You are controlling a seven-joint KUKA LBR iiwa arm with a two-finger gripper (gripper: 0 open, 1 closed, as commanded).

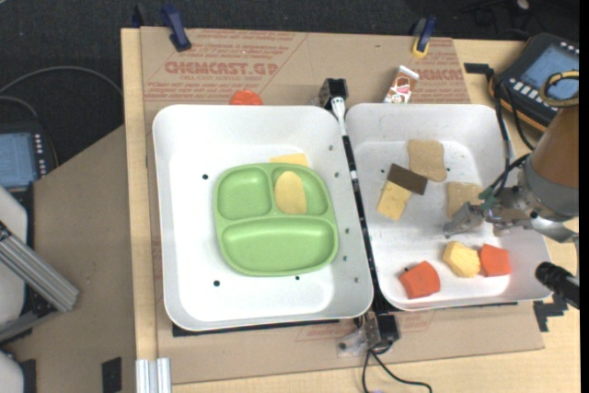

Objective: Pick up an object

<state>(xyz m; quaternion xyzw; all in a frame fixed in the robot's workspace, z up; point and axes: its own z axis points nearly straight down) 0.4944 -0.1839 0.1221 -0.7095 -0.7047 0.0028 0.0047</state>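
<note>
While hanging low over the right bin [368, 198], gripper [463, 221] near the tan block [462, 195], just at twelve o'clock from the tip. Yellow block [462, 260] close at six o'clock. Cannot tell open or closed. Nothing seen held. Short reach either way.
</note>
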